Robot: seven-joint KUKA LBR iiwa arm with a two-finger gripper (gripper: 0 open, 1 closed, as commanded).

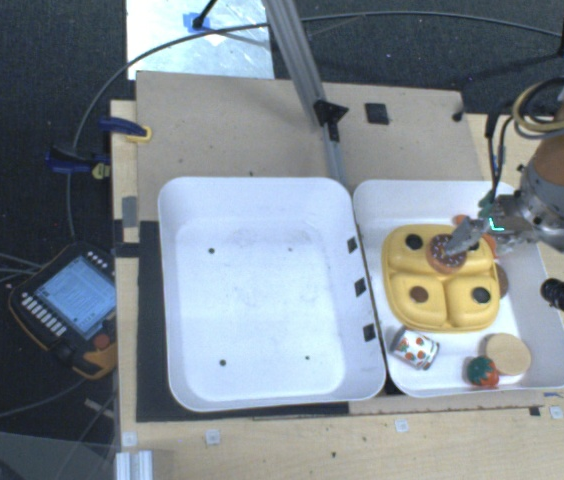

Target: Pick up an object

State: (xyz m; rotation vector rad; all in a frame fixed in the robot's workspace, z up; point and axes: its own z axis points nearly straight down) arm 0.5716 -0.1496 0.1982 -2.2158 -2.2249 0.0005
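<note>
— Two bins (pixel 262 198) side by side; where is the gripper (pixel 459 240) sitting?
— I'm seeing it hovering in the right bin, over the yellow four-socket block (pixel 440 280), touching a small brown round piece (pixel 447 255).
— Grasping it?
— I cannot tell. A patterned cup (pixel 414 348), tan disc (pixel 507 354) and green ball (pixel 480 371) are lying nearby.

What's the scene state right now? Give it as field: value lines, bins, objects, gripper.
left bin: white, shallow
right bin: white, holds the objects
yellow tray: large, four-lobed with dark centre spots, middle of right bin
small cup: patterned, on its side near the front edge
tan disc: front right corner
green ball: touching the disc's left front
gripper: over the tray's rear right lobe, at a brownish ring-shaped object
grasp: cannot confirm
</note>
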